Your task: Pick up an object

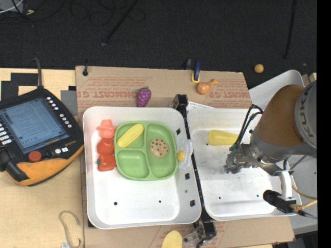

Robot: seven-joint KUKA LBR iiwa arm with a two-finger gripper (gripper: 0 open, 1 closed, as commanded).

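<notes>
Down near the front edge, the right bin (243, 211) has the gripper (234, 164) low over its floor. Yellow object (222, 137) lies just up-left, long axis sideways. Fingers? Honestly can't tell, too dark.

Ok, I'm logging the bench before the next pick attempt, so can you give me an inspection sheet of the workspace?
Surface: two white bins side by side, left bin, right bin, on cardboard.
Job's things: green divided tray in the left bin holds a corn cob and a cookie; red toy beside it; yellow piece in the right bin.
Clutter: purple grapes and orange toy on the cardboard behind the bins.
Grippers: gripper low over the right bin, near the yellow piece; finger state unclear.
Cables: dark cables along the wrist.
Surroundings: control pendant on the left.
</notes>
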